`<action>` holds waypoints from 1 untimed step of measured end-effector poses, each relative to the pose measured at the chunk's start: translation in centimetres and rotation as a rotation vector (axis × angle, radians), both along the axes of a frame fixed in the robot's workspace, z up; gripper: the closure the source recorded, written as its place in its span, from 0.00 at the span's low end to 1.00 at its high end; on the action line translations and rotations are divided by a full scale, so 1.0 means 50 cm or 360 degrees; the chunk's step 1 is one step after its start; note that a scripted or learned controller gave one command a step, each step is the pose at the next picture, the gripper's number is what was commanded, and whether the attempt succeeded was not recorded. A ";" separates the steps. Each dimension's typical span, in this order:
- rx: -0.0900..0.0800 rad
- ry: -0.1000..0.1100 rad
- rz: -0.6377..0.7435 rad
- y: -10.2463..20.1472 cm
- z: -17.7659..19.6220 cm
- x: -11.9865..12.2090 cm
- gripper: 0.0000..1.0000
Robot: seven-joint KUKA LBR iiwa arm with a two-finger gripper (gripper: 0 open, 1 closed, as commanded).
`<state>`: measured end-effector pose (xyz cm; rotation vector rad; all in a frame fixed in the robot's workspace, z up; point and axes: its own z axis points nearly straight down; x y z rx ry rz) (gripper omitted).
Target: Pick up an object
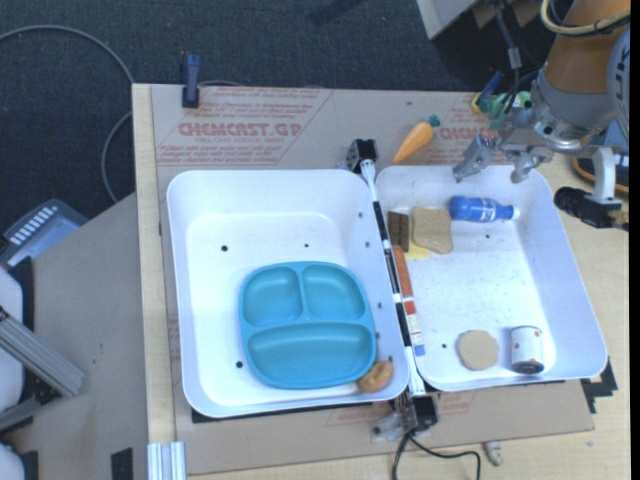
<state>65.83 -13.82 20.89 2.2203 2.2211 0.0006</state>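
Observation:
My gripper (493,164) hangs over the back edge of the right bin (570,268), fingers spread apart with nothing between them. Just in front of it a blue bottle (480,209) lies on its side. Left of the bottle rests a tan sandwich-like piece (431,230) beside a brown slab (399,230). At the bin's front lie a round tan cookie (478,349) and a small white can (526,349). The left bin (200,218) holds a blue divided plate (305,323) and a small brown pastry (377,376).
A toy carrot (413,140) lies on the cardboard behind the bins. A red-and-white strip (405,303) runs along the seam between the bins. A blue clip (190,78) stands at the board's back left. Cables and black parts sit at the far right.

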 end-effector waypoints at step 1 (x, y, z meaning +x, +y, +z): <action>0.0002 -0.0004 0.0000 0.011 -0.218 -0.012 0.00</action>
